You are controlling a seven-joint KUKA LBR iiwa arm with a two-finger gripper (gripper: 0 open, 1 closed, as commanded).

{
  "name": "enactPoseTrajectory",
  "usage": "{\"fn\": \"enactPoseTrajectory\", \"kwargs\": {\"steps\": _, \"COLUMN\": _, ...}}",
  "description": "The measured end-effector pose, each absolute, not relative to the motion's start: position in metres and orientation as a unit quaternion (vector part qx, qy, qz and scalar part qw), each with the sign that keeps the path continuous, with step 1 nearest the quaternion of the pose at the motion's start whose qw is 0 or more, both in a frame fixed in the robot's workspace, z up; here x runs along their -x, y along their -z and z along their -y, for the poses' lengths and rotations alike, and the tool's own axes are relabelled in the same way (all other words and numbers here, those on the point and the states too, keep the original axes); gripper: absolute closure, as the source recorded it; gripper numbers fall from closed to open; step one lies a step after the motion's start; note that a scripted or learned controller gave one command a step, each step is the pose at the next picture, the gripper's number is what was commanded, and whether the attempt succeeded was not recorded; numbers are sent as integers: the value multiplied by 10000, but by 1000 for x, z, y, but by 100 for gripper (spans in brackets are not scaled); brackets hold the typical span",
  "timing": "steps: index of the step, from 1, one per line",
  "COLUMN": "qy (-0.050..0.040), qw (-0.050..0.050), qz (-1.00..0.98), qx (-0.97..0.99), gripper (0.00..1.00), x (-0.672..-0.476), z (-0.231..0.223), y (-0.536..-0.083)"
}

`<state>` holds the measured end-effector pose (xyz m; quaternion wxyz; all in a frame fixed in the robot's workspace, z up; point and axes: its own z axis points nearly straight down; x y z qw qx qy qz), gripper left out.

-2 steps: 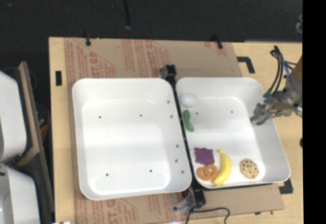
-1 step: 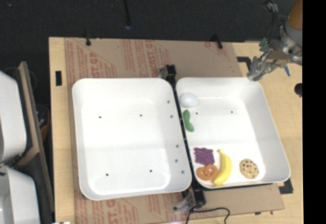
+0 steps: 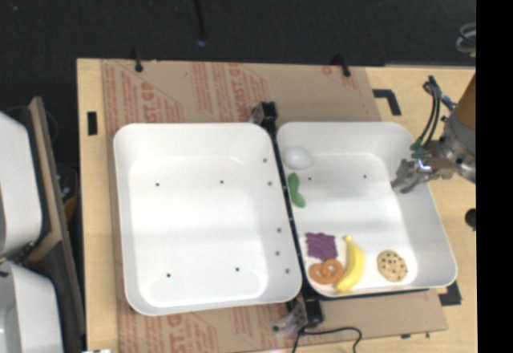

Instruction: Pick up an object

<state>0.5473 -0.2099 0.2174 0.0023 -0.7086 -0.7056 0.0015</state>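
The arm (image 3: 463, 115) is cut off at the right, so little beyond its wrist is seen. The gripper (image 3: 406, 175) is small and blurred over the right bin's (image 3: 417, 223) right side, and nothing can be made out between its parts. The pretzel (image 3: 325, 270) is partly covered by the banana (image 3: 353, 264) touching it. White containers (image 3: 18, 183) at the left are cut off by the edge. The counter's (image 3: 96, 183) near side is cropped at the bottom.
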Motion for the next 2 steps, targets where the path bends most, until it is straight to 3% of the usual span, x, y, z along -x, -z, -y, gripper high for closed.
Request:
{"fn": "enactPoseTrajectory", "kwargs": {"steps": 1, "qy": 13, "qw": -23, "qz": 7083, "qx": 7059, "gripper": 100, "x": -622, "z": 183, "y": -268}}
{"fn": "enactPoseTrajectory", "kwargs": {"steps": 2, "qy": -14, "qw": 20, "qz": 7065, "qx": 7077, "gripper": 100, "x": -537, "z": 168, "y": -204}}
